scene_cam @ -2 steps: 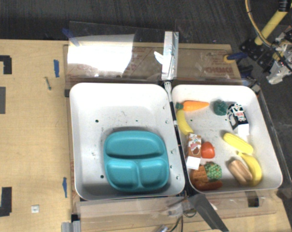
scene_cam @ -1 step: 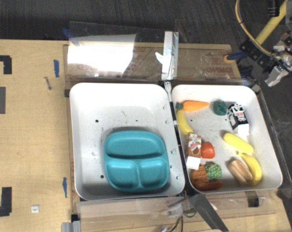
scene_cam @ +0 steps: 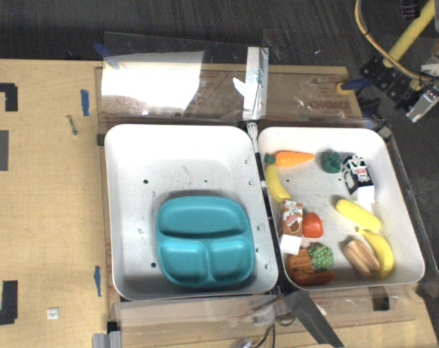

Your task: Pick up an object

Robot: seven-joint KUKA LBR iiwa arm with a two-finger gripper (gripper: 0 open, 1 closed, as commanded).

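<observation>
Nearest you, at the front wall of the right bin (scene_cam: 404, 194), lie a green-and-brown toy (scene_cam: 311, 261), a hot-dog bun (scene_cam: 358, 257) and a banana (scene_cam: 382, 251). Toward that bin's middle sit a red tomato (scene_cam: 313, 225) and a small carton (scene_cam: 292, 216); a carrot (scene_cam: 295, 158) lies by its back wall. Left of that bin, a 2nd bin (scene_cam: 132, 165) holds a teal tray (scene_cam: 203, 241). Your gripper (scene_cam: 422, 104) hangs outside the right bin, beyond its back right corner, touching none of these; you cannot tell how far open it is.
</observation>
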